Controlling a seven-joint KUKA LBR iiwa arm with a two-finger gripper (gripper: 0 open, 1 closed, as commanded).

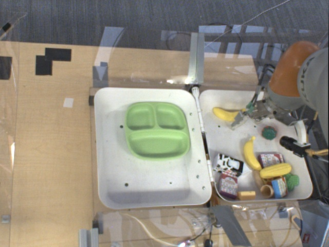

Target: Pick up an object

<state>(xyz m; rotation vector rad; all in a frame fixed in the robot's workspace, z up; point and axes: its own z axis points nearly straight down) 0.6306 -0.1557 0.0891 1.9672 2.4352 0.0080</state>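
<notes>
Tool (240,118) low in the right bin (308,189), its tip beside a banana (224,113) near the bin's far-left corner, finger state cannot be told, green divided plate (156,129) in left bin (110,153)

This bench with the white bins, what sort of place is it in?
Probably a robotics lab: a robot arm reaches over two white bins, one holding a green divided plate, the other toy food such as a banana.
</notes>
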